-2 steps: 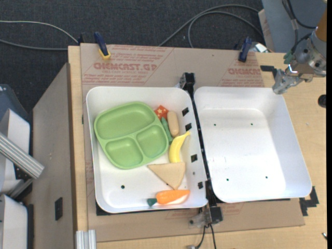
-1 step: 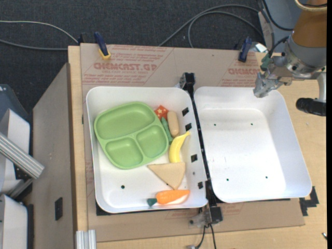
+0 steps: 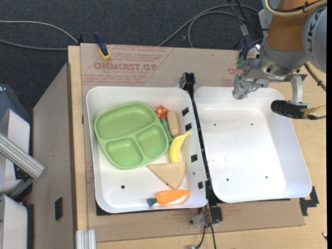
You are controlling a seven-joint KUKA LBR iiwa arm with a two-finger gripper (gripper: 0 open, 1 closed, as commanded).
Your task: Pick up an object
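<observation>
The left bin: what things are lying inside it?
The left bin holds a green tray, banana, carrot, tan wedge and hot dog. The floor under the tray is hidden.

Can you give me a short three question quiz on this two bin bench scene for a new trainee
1. True or false: the banana lies inside a compartment of the green divided plate.
2. Which item lies nearest the front rim of the left bin? A) banana B) carrot C) hot dog
3. Fill in: the gripper is above the far rim of the ____ bin.

Key
1. False: it lies on the bin floor beside the plate's right edge.
2. B
3. Right: the right bin.
</observation>
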